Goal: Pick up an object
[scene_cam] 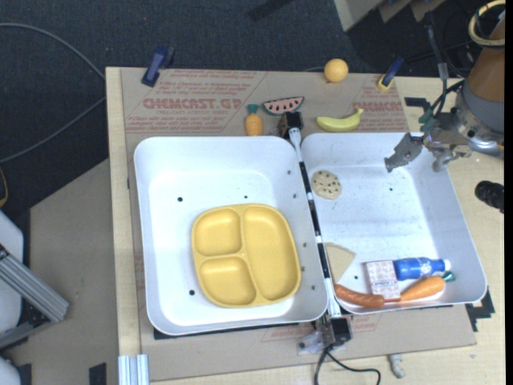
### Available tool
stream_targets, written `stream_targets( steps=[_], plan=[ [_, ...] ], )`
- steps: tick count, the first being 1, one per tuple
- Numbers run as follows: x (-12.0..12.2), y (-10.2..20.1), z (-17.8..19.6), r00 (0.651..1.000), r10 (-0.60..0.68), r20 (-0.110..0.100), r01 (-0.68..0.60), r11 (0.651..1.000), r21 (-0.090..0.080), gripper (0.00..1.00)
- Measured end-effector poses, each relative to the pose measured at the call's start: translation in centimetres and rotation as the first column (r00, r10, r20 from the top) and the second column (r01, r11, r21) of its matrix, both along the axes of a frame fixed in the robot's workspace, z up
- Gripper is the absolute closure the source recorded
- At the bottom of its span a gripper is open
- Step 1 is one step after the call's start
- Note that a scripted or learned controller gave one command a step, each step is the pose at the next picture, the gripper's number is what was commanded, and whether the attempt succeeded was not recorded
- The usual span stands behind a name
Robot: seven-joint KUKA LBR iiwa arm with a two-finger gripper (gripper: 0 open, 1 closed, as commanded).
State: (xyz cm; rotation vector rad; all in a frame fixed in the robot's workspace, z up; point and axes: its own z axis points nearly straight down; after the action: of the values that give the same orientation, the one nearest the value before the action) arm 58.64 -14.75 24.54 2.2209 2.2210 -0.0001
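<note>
No object is chosen yet, so the nearest candidate counts as the task's thing: the cookie (pixel 326 184) lies flat on the floor of the right bin (pixel 449 215), off to the camera's left of the hand (pixel 417 152) and a little nearer the camera. Being round, it has no long axis and points nowhere.

The other candidates lie well apart from the hand, clustered at the bin's near wall: a carrot (pixel 422 288), a sausage (pixel 359 297), a small packet (pixel 381 278) and a blue bottle (pixel 418 268). The carrot, sausage and bottle all lie with their long axes roughly across the bin, left to right in the camera view.

The hand hovers over the far right corner of that bin, holding nothing; whether it stands wide or narrow I cannot tell.

This looks like the approach step, before any descent. The next move calls for travelling over one object and coming down with the hand set across its short side.
</note>
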Motion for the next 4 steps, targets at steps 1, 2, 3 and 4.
stream_targets(
  steps=[1, 2, 3, 4],
  plan=[
    [-4.6, -7.1, -13.2, 1.000, -0.001, -0.004, 0.001, 1.000, 0.001, 0.00],
    [-10.8, -1.5, -16.2, 1.000, 0.000, -0.002, 0.000, 1.000, 0.002, 0.00],
    [-7.0, -6.3, -3.8, 1.000, 0.000, 0.002, 0.000, 1.000, -0.002, 0.00],
    [-9.3, -2.7, -15.7, 1.000, 0.000, -0.003, 0.000, 1.000, 0.002, 0.00]
  ],
)
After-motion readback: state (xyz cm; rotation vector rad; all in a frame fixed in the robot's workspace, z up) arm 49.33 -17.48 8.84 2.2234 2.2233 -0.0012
